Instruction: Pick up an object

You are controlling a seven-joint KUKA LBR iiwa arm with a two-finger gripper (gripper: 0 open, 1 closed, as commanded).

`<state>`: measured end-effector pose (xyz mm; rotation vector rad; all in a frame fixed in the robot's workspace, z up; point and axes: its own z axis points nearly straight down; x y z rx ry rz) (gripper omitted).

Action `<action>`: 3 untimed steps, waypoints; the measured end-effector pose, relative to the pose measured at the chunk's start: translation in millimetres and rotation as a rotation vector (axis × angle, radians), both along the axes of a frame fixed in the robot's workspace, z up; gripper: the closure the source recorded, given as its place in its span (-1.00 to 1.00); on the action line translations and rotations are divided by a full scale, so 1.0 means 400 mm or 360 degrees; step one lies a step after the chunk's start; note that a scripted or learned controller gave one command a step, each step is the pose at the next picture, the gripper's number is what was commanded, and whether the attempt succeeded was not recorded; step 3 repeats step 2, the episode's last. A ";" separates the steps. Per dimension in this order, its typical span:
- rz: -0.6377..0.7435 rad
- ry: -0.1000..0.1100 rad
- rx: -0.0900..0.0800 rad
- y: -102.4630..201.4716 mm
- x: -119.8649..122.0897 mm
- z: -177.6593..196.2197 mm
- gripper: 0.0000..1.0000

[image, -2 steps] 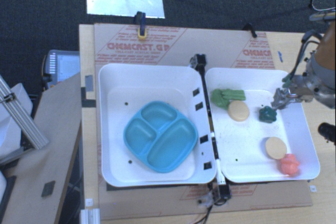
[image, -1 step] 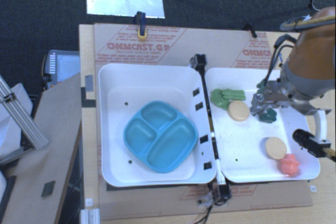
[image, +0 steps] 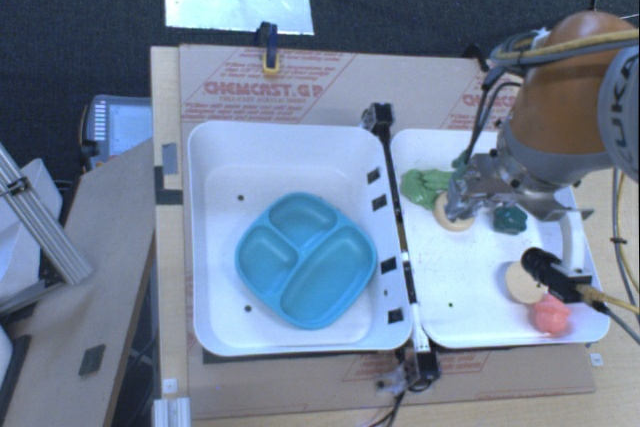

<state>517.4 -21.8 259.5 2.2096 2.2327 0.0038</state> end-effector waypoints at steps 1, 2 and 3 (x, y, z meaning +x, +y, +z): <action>-0.0002 0.0002 -0.0001 0.141 0.016 -0.032 1.00; -0.0003 0.0005 -0.0001 0.262 0.006 -0.077 1.00; -0.0003 0.0005 -0.0001 0.262 0.006 -0.077 1.00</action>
